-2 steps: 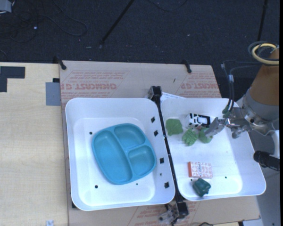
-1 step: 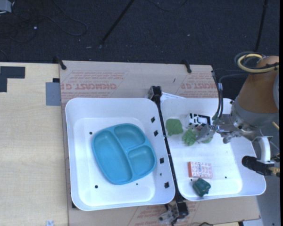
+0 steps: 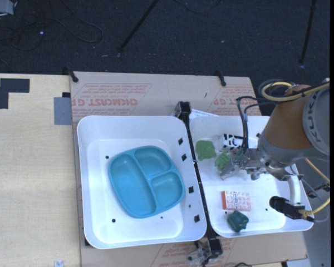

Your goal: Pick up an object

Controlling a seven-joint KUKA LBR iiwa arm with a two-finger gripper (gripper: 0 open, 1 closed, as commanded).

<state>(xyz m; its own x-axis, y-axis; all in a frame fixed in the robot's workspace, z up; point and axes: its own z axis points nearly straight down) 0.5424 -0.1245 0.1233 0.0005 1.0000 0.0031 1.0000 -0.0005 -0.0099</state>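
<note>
Reaching in from the right, the arm sits low over the right bin, and we see its gripper near the bin's middle, just beside a small green object. We cannot tell whether the fingers are open or closed, nor whether they touch it. A lighter green piece lies toward the left wall. A red-and-white packet and a dark green lump lie near the front edge. A blue divided plate fills the left bin.
</note>
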